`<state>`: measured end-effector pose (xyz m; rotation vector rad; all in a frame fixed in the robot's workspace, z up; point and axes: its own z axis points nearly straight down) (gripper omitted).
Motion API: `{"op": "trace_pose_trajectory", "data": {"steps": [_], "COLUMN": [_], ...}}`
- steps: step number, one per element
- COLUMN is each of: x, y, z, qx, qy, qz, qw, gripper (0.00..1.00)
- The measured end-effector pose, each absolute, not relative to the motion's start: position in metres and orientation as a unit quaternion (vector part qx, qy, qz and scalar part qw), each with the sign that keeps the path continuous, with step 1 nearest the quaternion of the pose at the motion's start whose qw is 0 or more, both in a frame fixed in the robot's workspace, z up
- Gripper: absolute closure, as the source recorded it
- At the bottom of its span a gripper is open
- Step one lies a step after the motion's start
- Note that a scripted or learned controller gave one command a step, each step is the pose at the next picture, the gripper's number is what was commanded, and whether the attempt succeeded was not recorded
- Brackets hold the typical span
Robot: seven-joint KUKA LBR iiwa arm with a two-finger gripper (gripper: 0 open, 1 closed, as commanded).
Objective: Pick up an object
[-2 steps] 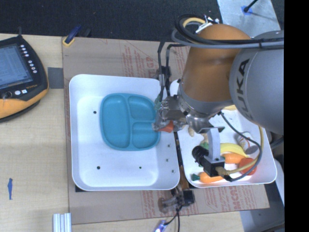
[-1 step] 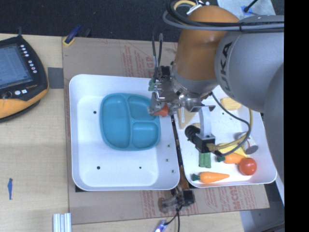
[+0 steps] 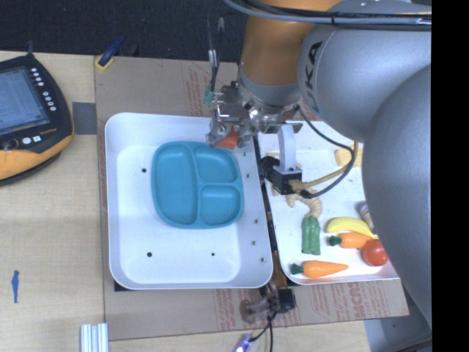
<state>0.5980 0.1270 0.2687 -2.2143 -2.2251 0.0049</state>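
The left bin is being taken up largely by a blue divided plate, which is lying flat near its far right corner. The right bin is being shared by a cluster of toy foods: a green cucumber standing lengthwise, a yellow banana to its right, an orange carrot at the near edge, a second orange piece and a red tomato just beside it. Much of that bin is being covered by the grey arm, whose bulk is blocking the right side. A black cable is being trailed across the far part of the right bin. On the worktop at the far left, a control pendant with an orange rim is being kept well apart from the bins.

The pincer is being held low at the far right corner of the left bin, just beyond the plate's far edge. A small red-orange object is being seen at its tips; whether it is being gripped, and how far the pincer is parted, cannot be told.
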Motion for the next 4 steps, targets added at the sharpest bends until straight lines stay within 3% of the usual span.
{"op": "trace_pose_trajectory", "data": {"steps": [1, 2, 3, 4], "x": [0.578, 0.513, 0.563, 0.539], "y": [0.214, 0.217, 0.216, 0.216], "z": [0.293, 0.273, 0.243, 0.261], "qx": [-0.705, -0.704, -0.705, -0.705], "qy": [-0.71, -0.71, -0.709, -0.709], "qz": [0.0017, 0.003, 0.003, 0.0028], "qw": [0.001, 0.001, 0.0, 0.002], "gripper": [1.0, 1.0, 1.0, 1.0]}}
